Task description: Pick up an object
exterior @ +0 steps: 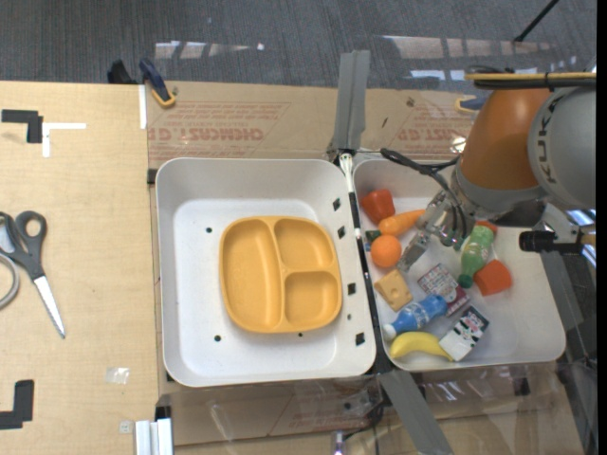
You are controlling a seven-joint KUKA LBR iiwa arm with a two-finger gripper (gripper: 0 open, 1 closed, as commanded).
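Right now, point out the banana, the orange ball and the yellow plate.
banana [418, 347]: camera view, middle of its curve.
orange ball [385, 251]: camera view, its top.
yellow plate [248, 271]: camera view, large left compartment.

A light wooden bench [76, 282] fills the frame's left side. Grey-handled scissors [36, 263] lie on it at far left. Two shallow white bins sit side by side: the left bin [180, 282] at centre, the right bin [531, 330] at right, over brown cardboard [247, 126].
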